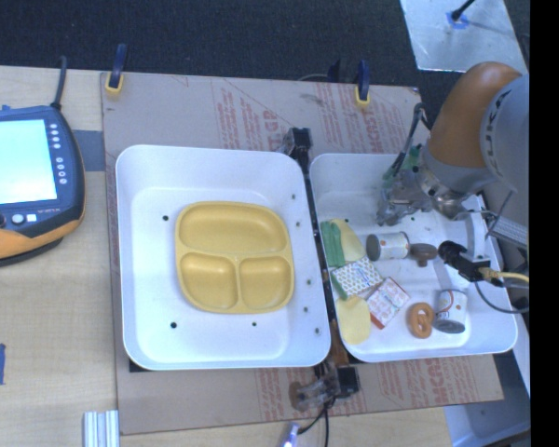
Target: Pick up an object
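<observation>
Clutter fills the right bin point(484, 338): a small can point(388, 247), a patterned packet point(358, 276), a bagel-like ring point(419, 319). Above the can, near the bin's far side, the hand point(398, 203) hovers; its grip cannot be told. Left bin point(140, 250) holds a yellow divided tray point(233, 254).

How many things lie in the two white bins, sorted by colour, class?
Yellow: 3 (divided tray, two soft pieces)
Green: 1 (packet)
Silver: 2 (can, small cup)
Red or patterned: 2 (packets)
Brown: 1 (ring)
Total: 9
</observation>
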You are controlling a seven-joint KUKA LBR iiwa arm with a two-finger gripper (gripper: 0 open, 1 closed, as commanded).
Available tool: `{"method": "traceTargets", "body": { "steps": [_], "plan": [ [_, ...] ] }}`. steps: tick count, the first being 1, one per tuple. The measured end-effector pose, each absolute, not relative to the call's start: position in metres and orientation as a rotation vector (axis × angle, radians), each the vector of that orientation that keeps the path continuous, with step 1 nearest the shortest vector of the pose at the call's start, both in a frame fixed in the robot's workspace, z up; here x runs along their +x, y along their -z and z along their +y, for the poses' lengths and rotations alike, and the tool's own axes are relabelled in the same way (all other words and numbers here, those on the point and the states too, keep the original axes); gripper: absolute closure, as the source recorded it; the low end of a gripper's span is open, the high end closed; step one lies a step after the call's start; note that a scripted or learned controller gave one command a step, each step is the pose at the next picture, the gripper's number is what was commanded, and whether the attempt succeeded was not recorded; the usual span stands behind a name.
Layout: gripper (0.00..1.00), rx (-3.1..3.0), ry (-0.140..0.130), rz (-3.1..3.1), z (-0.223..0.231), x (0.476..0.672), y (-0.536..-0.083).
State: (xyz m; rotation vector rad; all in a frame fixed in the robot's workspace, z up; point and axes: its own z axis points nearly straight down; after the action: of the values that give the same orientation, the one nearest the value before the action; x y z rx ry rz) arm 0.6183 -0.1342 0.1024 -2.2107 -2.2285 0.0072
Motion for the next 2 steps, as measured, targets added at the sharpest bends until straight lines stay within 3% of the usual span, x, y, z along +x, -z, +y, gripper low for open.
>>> {"method": "traceTargets", "body": {
  "steps": [1, 2],
  "plan": [
    [0.0, -2.21, -0.008, -2.229, -0.134, 0.618, -0.102],
    [0.0, -2.215, -0.005, -2.225, -0.105, 0.577, -0.092]
  ]
}}
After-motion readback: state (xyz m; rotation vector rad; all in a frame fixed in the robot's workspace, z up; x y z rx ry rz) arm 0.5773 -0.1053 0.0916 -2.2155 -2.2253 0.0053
